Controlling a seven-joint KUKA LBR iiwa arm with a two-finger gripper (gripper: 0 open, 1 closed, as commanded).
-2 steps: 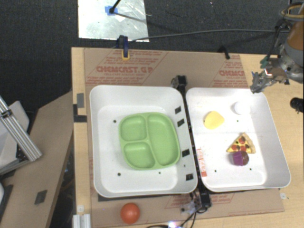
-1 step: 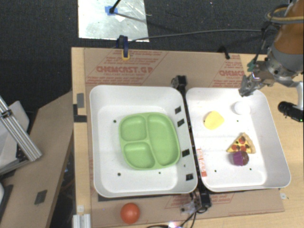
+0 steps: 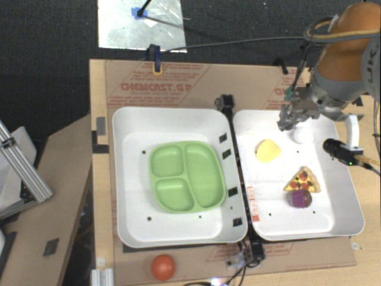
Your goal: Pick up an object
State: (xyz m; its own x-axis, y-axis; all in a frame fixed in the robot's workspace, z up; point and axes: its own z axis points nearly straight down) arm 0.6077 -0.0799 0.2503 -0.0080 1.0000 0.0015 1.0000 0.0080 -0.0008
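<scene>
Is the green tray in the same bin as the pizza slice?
No, the green tray lies in the left bin, while the pizza slice lies in the right bin.

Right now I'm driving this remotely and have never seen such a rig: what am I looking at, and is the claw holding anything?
One camera looks down at a slant on a bench. The grey and orange robot arm reaches in from the right; its claw hovers over the back of the right white bin. I see nothing between its fingers, though I cannot tell whether they are open. That bin holds a yellow piece, a toy pizza slice and a purple piece touching the slice. The left white bin holds a green divided tray. An orange ball lies on the bench in front.
</scene>
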